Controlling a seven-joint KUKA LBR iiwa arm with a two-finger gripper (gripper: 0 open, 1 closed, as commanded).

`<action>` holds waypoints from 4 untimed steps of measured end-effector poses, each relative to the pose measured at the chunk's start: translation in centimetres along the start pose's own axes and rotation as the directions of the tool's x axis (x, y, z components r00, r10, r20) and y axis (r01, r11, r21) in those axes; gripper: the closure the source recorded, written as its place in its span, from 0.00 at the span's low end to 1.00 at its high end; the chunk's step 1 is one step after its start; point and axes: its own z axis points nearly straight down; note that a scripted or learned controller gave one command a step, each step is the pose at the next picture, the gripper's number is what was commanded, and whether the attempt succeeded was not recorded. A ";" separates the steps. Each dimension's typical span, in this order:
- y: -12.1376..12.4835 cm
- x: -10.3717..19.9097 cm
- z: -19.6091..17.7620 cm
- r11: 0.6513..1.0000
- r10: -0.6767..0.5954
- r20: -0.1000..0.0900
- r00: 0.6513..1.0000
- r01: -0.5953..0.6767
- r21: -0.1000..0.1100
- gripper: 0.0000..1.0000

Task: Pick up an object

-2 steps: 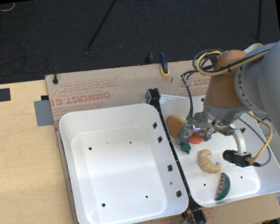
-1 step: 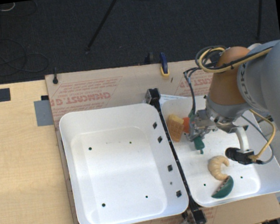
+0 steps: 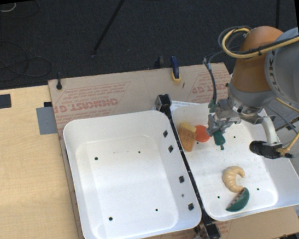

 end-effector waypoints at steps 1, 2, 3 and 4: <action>-0.1 0.0 0.3 1.000 0.001 -0.001 1.000 -0.001 0.005 0.00; 2.3 1.6 5.7 1.000 0.001 0.001 1.000 -0.001 -0.004 0.00; 2.6 1.7 4.4 1.000 0.000 -0.003 1.000 0.000 -0.011 1.00; 2.6 1.6 3.4 1.000 0.000 -0.002 1.000 0.000 -0.011 1.00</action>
